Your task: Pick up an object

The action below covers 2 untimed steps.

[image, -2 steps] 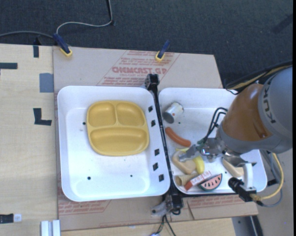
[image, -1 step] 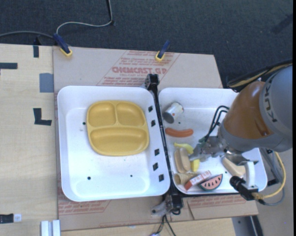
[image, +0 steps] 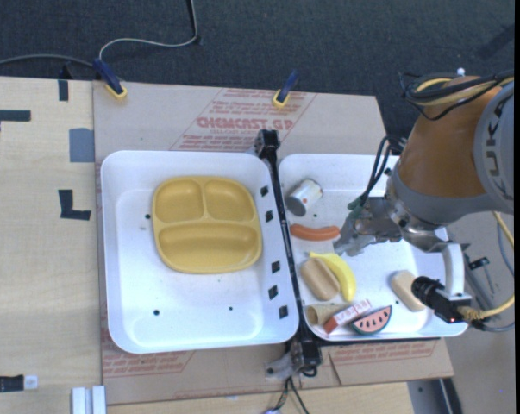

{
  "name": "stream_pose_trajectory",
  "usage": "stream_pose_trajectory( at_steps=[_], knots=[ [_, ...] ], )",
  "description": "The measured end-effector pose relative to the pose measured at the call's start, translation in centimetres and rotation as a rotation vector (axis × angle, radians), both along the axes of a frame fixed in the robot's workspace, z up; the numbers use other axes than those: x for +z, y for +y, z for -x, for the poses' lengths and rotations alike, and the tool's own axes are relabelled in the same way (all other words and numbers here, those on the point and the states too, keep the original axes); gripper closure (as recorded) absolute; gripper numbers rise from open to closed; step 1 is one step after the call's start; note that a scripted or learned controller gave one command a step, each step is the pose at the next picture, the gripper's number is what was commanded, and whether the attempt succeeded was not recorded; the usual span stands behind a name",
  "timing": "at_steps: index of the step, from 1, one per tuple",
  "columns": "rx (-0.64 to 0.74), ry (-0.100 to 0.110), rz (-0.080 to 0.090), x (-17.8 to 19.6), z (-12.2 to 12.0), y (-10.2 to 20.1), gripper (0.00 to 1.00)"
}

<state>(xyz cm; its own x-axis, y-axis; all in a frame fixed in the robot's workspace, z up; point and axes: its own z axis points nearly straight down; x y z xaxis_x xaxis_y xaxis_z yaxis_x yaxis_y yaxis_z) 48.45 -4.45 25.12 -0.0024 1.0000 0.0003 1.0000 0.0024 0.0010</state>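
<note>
Watermelon slice (image: 371, 320): it is laid flat at the near edge of the right bin (image: 328, 164), beside a small red-and-white packet (image: 345, 314); both are pushed against the near wall, so a grasp from above is judged awkward there.
Bread roll (image: 404, 289): it is placed near the right end of the same bin, close under the arm's wrist hardware.
Bun (image: 318, 278): it is seen touching the banana (image: 340, 273), side by side; the pair is judged hard to separate with one closing of the claw.
Gripper (image: 353, 239): it is held low over the right bin, just beside the banana and the sausage (image: 315, 231). The state of the claw cannot be told, and nothing is seen to be held by it.
Sausage: it is laid alone on bare floor of the bin, so it is judged the easiest candidate for the pick.
Metal cup (image: 303, 196): it is tipped on its side toward the far part of the bin, near the divider.
Left bin (image: 130, 257): a yellow divided plate (image: 207, 223) is set in it, well apart from the gripper.
Task state: no object is lifted yet, as is judged from how the things lie.
</note>
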Motion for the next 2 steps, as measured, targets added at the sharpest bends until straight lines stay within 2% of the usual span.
stream_pose_trajectory(
  at_steps=[1, 2],
  knots=[
    [-0.001, 0.002, 0.0, -0.1, 0.0, 0.0, 0.0],
    [-0.004, 0.005, 0.001, -8.7, -0.3, -5.9, 0.0]
  ],
)
